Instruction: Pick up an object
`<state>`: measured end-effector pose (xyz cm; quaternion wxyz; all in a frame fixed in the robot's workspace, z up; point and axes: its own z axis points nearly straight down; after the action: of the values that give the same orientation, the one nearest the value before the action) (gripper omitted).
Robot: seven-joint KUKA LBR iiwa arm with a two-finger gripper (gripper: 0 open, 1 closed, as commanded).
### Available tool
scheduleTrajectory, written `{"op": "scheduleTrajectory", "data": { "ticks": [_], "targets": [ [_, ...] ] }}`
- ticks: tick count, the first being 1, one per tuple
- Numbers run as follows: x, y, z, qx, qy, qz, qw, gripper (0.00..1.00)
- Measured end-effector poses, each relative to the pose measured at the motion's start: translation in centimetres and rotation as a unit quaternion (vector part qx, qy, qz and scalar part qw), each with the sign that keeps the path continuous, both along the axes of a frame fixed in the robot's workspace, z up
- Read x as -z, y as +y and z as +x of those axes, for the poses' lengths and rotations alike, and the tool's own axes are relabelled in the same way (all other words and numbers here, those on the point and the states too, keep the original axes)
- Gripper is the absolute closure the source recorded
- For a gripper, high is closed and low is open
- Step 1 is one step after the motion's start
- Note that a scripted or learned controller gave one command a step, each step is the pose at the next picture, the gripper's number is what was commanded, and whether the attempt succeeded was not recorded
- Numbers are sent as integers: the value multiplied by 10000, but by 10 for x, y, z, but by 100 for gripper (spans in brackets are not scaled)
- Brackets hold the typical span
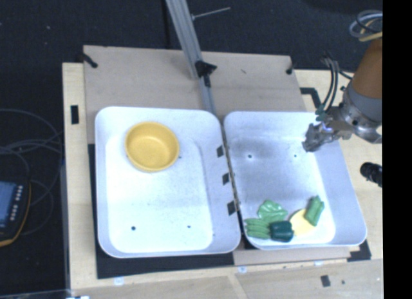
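Hovering over the right bin's (335,182) upper right edge, the gripper (315,138) carries nothing. It should travel to the near corner and descend squarely onto one piece of the cluster there: leafy green toy (270,211), dark green block (280,230), yellow piece (300,221).

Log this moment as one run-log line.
gripper: over right bin's upper right, carrying nothing seen | yellow bowl: left bin | green and yellow pieces: clustered at right bin's near edge, untouched
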<state>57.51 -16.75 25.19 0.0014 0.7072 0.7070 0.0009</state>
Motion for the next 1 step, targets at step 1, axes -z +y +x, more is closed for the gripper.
{"op": "scheduleTrajectory", "data": {
  "ticks": [1],
  "targets": [
    [-2,61,2,-25,10,8,10000,100]
  ]
}}
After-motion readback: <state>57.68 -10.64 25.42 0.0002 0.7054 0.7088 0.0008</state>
